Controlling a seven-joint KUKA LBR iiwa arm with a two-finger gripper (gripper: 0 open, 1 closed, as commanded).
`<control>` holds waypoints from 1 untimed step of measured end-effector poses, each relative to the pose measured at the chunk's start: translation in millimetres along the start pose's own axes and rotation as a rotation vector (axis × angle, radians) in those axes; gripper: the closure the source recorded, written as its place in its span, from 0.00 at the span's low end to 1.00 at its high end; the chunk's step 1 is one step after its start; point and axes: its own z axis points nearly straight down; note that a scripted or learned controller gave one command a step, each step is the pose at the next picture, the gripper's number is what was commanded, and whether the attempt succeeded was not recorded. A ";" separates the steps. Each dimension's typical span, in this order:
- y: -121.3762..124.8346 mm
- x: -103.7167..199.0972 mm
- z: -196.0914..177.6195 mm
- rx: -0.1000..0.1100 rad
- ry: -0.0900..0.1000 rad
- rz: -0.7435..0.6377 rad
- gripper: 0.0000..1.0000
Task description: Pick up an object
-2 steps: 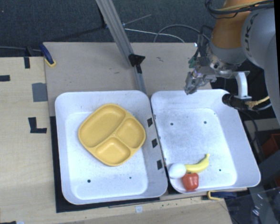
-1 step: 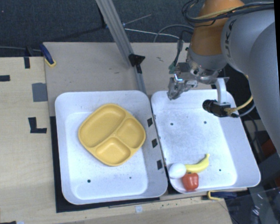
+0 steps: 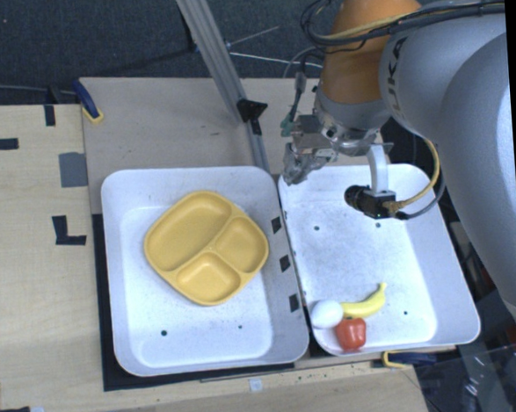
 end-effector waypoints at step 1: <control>-9.1 62.6 -0.6 0.001 0.000 -0.001 1.00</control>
